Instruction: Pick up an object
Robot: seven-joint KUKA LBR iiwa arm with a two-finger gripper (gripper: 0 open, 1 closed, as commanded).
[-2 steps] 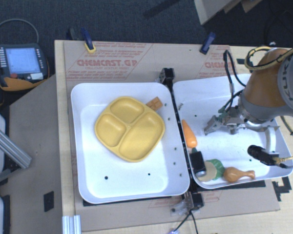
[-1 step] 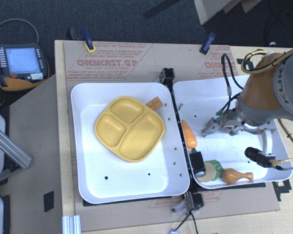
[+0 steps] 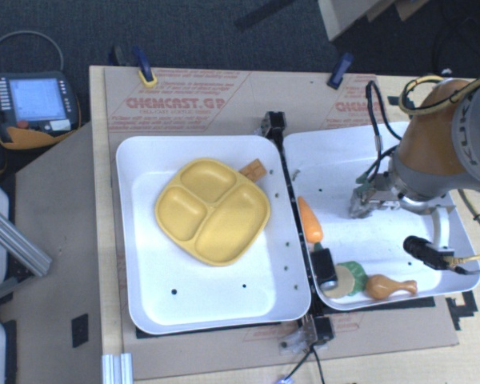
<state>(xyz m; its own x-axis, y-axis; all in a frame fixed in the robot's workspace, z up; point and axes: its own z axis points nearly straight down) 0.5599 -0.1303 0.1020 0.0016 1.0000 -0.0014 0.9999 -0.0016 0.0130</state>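
My gripper [image 3: 366, 204] hangs over the bare floor of the right bin [image 3: 336, 154], near its middle. An orange carrot [image 3: 309, 220] lies left of it, along the bin's left wall. At the bin's front lie a black block [image 3: 323, 267], a green piece [image 3: 356, 272] with a tan disc [image 3: 342, 283] against it, and a brown drumstick-shaped toy [image 3: 389, 286]. The gripper is apart from all of these, and I see nothing between its fingers.
The left bin [image 3: 144, 238] holds a yellow divided plate [image 3: 214, 211] with a small brown block [image 3: 253, 169] at its far right corner. The arm's orange band [image 3: 432, 130] and grey wrist cover the right bin's right side. A teach pendant [image 3: 34, 102] sits off the bench at left.
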